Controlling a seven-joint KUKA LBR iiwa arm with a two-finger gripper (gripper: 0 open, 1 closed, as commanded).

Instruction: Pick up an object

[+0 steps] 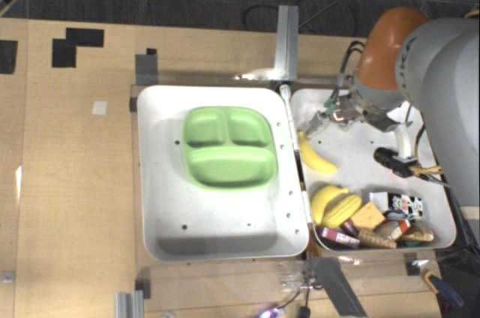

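1. The grey two-finger gripper [328, 116] hung in the upper part of the right-hand shallow white bin [447, 223]; whether it was open could not be told.
2. Just below-left lay a curved yellow banana [315, 157], nothing around it.
3. It looked light, smooth, easily bruised; its mid-length seemed the best place to grip.

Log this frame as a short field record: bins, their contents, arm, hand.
left bin: holds a green divided plate, lying flat
right bin: banana near its left wall; pile of small items along its near edge, including yellow pieces
arm: reaches in from the right, over the right bin's far part
hand: above the right bin's far left area, beyond the banana; nothing seen held
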